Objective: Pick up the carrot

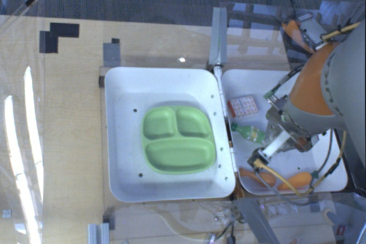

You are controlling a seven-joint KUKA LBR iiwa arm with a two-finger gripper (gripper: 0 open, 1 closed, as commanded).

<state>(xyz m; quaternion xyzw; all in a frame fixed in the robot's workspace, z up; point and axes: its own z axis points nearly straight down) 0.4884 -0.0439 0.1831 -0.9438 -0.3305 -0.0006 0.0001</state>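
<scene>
Two shallow white bins with smooth walls and rounded corners sit side by side on a pale wood-grain bench. The centre bin holds one glossy light-green plate, rounded and moulded into three compartments, two small above one long. The right bin is partly covered by the robot arm, smooth grey with a bright orange band, which enters from the frame's right edge.

Four loose things show in the right bin. One is a flat square card with a red and white pattern, near the bin's left wall. One is a small green bottle-like object just below the card, too small to identify. The carrot is a smooth, tapered orange shape lying along the bin's lower edge. One brighter orange piece lies just right of it. A cable crosses between these two, so whether they join cannot be told.

The gripper hangs over the middle of the right bin, above the carrot in the frame and apart from it. The wrist hides most of it, so whether it is open or closed cannot be told.
</scene>
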